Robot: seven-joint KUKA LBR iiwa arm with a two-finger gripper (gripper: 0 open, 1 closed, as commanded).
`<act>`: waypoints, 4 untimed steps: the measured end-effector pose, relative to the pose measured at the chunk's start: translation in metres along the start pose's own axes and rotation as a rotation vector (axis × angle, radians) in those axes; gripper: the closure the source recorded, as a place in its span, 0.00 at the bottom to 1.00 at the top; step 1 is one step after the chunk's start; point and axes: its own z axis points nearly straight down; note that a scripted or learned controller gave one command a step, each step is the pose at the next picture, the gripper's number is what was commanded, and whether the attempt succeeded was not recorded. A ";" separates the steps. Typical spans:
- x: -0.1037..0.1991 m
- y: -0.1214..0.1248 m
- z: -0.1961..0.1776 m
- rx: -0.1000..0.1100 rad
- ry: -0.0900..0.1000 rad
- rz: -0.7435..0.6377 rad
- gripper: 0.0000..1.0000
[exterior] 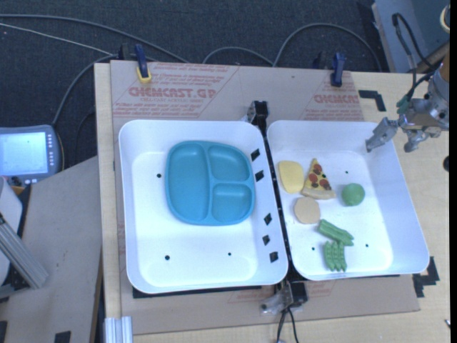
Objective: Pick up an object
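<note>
The right bin (385, 191) holds several toy foods: a yellow piece (290, 176), a pizza slice (318, 179), a green ball (353, 194), a tan round cookie (308, 210) and two green vegetable pieces (334, 232) (335, 256). My gripper (397, 137) hangs over the bin's upper right corner, above and to the right of the green ball. Its two fingers (380, 136) are spread apart with nothing between them.
The left bin (143, 213) holds a blue sectioned plate (211, 182). Black clips run along the divider between the bins. Two clamps (142, 64) (338, 68) pin the board at the back. Cables trail behind the bench, and a small screen (25, 151) sits at the far left.
</note>
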 end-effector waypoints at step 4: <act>0.005 0.005 0.120 -0.012 -0.003 -0.005 0.00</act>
